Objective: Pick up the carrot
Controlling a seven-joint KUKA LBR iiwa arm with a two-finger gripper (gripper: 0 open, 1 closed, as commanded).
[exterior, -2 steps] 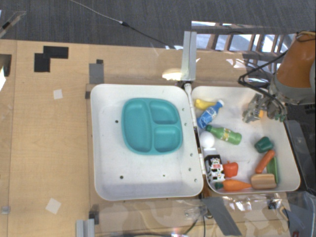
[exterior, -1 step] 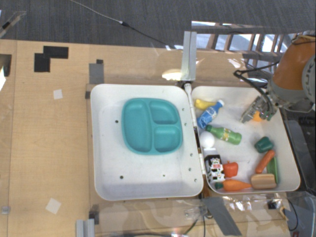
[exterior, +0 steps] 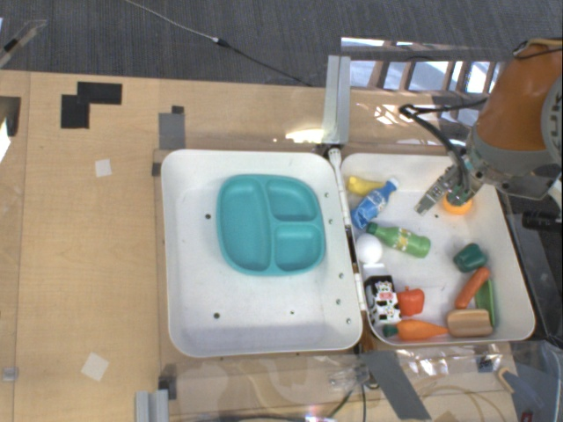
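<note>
Nothing has yet been lifted. A pale wooden worktop (exterior: 79, 262) over dark carpet is seen, bearing the left bin (exterior: 255, 328) with a teal plate (exterior: 268, 222). In the cluttered right bin (exterior: 515, 280), the gripper (exterior: 447, 190) hovers far, jaws' state indiscernible; the carrot (exterior: 471, 287) lies near-right, untouched.

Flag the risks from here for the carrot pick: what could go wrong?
1. Wrong target: the gripper hangs over a yellow-orange item at the right bin's far end, while the carrot lies nearer the front.
2. Clutter: the carrot sits tight between a green block, a green stick and a bread piece; fingers may snag neighbours.
3. Look-alike: another orange piece by the front wall could get picked instead.
</note>
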